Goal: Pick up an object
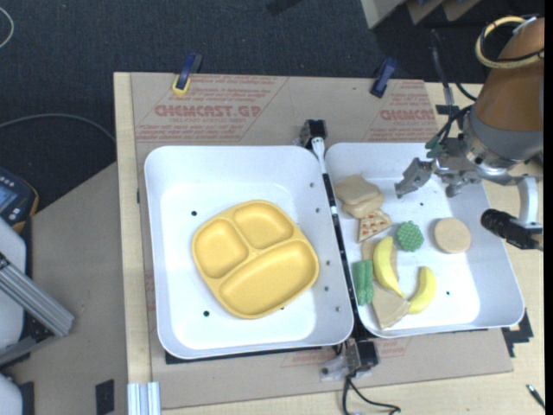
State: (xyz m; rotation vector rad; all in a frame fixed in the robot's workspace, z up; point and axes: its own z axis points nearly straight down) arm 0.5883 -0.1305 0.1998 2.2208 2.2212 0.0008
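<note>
Tool [429, 173] hangs over upper part of right bin [492, 305], fingers spread apart, nothing between them. Food toys lie below and left of it: bread slice [358, 194], waffle piece [374, 225], broccoli [408, 236], round cookie [451, 235], two bananas [386, 267] [422, 289], green pod [364, 281], tan wedge [388, 309]. Left bin [173, 188] holds yellow divided plate [254, 257], tilted. Both bins sit on desk [130, 232], touching along middle edge.
</note>
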